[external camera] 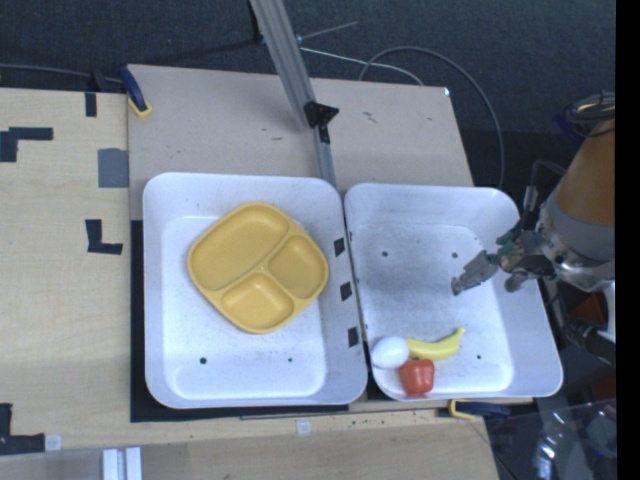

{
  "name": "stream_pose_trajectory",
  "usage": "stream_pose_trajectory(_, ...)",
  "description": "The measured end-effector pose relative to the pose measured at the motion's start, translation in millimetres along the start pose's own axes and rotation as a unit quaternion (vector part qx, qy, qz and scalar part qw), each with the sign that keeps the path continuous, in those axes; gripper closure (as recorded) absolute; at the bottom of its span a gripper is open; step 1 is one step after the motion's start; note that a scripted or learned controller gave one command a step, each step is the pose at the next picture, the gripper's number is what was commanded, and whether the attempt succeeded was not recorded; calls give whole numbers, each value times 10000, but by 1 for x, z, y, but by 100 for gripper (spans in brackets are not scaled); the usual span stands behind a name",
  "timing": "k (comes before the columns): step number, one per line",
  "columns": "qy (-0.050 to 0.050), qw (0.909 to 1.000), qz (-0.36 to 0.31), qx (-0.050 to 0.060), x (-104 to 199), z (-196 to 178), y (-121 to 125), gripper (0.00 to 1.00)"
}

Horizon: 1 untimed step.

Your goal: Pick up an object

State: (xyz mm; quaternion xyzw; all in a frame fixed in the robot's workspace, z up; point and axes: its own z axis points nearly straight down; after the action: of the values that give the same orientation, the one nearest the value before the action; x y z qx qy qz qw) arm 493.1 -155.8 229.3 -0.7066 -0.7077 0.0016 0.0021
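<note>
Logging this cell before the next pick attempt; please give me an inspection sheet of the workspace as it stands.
Surface: bench bearing two white bins side by side; right bin floor is scuffed grey.
Job's things: banana, white egg-like ball and red item clustered at the right bin's near edge.
Clutter: yellow divided plate in the left bin.
Grippers: pincer over the right bin's right side, nothing seen between its fingers.
Cables: thin cable looping behind the bench.
Surroundings: slanted metal rail; tape marks on the left board.
</note>
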Motion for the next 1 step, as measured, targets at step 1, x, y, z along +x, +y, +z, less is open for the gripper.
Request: stream_pose_trajectory(1,3,10000,4,11,-5,61,4,0)
